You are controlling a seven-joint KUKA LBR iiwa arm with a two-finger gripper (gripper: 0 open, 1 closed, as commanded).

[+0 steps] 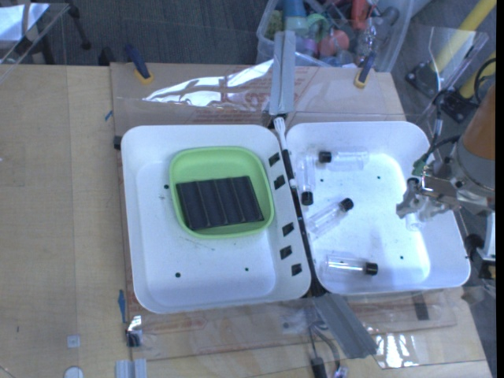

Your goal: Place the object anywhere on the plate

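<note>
At the near edge of the pale wooden worktop [55, 211], just in front of the seam between the two bins, lies a grey bracket with dark cables [340, 333]. Behind it sit the two shallow white bins, touching along that seam. The left white bin [150, 282] holds a lime-green square plastic plate [183, 168], set a little toward its far side. On the plate rests a black ribbed rectangular pad [219, 202], covering most of its floor.

The right white bin [449, 266], beside the plate's bin, holds several clear plastic vials with black caps. One clear vial [350, 267] lies flat at the near side, its cap pointing away from the plate. Another clear vial [331, 214] lies slanted in the middle, cap up and away from the plate. A third clear vial [342, 158] lies at the far side with its cap toward the plate. A fourth clear vial [305, 186] lies against the seam, closest to the plate, cap toward the near side.

The metal two-finger hand [411, 204] hangs over the right bin's edge farthest from the plate, on the grey arm [476, 172]. Whether its fingers are parted or closed cannot be told, and no vial is seen between them. All vials lie apart from the plate.

A clear tub of coloured toys [335, 14] stands beyond the bins.
</note>
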